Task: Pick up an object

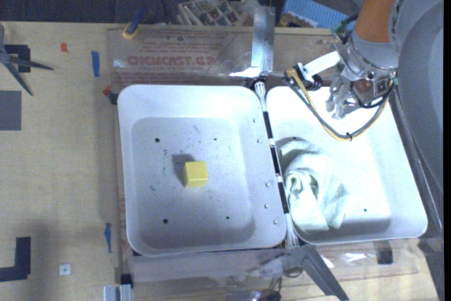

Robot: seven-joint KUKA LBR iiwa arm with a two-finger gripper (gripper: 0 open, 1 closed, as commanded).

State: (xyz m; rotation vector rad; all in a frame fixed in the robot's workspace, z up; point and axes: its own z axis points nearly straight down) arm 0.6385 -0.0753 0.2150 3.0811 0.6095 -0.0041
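A small yellow block (196, 173) lies on the floor of the left bin (141, 109), near its middle. A crumpled white cloth (313, 181) sits in the right bin (394, 187), against its left wall. My gripper (339, 105) hangs over the back part of the right bin, above and to the right of the cloth. It holds nothing that I can see. A yellow cable loops below the wrist.
The grey arm with its orange band (384, 3) fills the upper right. A cardboard sheet (183, 56) and a metal strip (263, 39) lie behind the bins. Blue tape marks and black brackets sit on the wooden bench at left.
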